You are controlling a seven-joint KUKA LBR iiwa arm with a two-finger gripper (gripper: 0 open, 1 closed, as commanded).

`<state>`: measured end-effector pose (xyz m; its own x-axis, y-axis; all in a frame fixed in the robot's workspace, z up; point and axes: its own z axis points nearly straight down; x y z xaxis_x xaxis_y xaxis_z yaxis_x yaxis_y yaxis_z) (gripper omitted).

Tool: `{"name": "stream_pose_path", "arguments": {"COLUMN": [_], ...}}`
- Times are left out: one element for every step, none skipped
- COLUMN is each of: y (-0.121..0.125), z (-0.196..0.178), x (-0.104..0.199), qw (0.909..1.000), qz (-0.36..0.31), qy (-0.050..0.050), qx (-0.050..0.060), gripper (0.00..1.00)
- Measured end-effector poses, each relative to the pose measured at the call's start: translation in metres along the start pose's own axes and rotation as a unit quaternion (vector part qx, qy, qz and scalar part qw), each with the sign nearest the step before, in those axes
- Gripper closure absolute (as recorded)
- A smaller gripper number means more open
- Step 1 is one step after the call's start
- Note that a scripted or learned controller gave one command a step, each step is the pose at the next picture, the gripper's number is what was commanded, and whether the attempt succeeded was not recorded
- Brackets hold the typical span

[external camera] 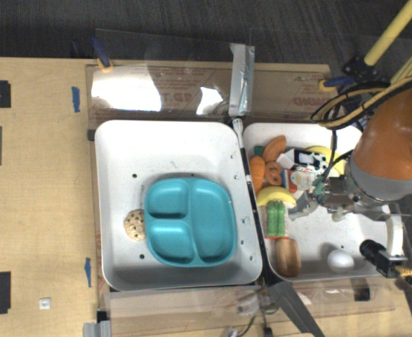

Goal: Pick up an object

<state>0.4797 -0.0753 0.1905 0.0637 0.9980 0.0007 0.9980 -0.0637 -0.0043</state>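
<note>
On the left of the frame the tan counter (pixel 30 209) is bare, with a few black marks and bits of blue tape. Next comes the left white bin (pixel 121 153). In it sits a teal plate (pixel 189 220) with three parts. A small speckled cookie (pixel 134 225) lies just beside the plate's left edge, touching it or almost touching it.

Right of the middle is the right white bin (pixel 311 258). Along its left wall lie toy foods in a row from top to bottom: an orange carrot piece (pixel 274 148), another orange piece (pixel 257 171), a yellow banana (pixel 276 196), a green piece (pixel 275 220), and a brown piece (pixel 286 255) at the bottom. A small white and black thing (pixel 305 159) lies near the top of the bin. A white egg (pixel 341 260) sits low in the bin, well apart from the row.

The tool (pixel 316 194) hangs over the middle of the right bin, just right of the banana. It is blurry, so I cannot tell if it is open or closed. Nothing can be seen between its tips. The grey and orange arm (pixel 391 149) comes in from the right edge.
</note>
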Motion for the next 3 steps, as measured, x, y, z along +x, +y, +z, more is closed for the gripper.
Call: {"name": "stream_pose_path", "arguments": {"y": [0.051,0.015,0.065], "z": [0.091,0.098,0.103], "x": [-0.026,-0.027,-0.030], "qw": [0.9950,0.9995,0.9999], "qz": [-0.100,0.029,-0.016], "qy": [-0.002,-0.002,-0.002], "qx": [-0.009,-0.014,-0.005], "gripper": [0.00,0.00,0.00]}}
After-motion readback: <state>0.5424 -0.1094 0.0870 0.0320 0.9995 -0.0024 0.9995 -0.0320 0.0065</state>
